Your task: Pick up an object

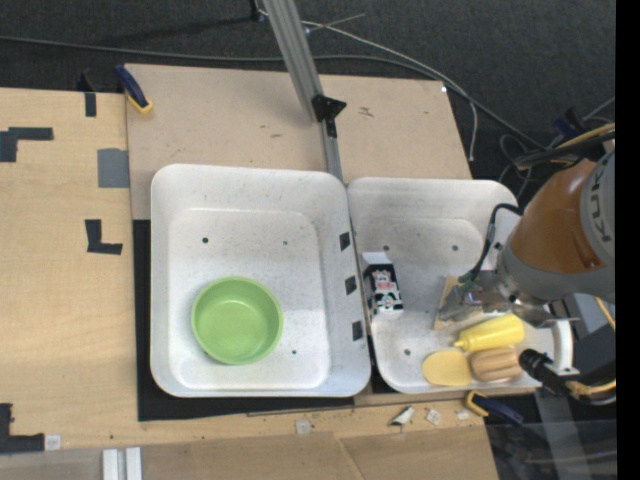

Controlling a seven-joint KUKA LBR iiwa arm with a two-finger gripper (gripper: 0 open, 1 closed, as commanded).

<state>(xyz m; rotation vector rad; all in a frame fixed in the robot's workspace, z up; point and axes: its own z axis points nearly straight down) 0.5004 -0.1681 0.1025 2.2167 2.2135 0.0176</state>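
Observation:
My gripper [458,303] is low in the right bin [420,218], near its right side, under the arm's orange band [560,233]. Just below it lies a yellow oblong object [492,332], close to the gripper's tip; whether they touch is unclear. A flat yellow piece [445,368] and a tan, bread-like piece [495,365] lie by the bin's front edge. A small black-and-white carton [382,288] lies at the bin's left side, apart from the gripper. In the left bin [240,193], a green bowl [236,320] sits upright at the front.
A grey metal pole [300,58] slants from the top of the view down to where the bins meet. Cables [470,98] run over the dark floor at the back right. Small scraps [415,415] lie on the bench before the right bin.

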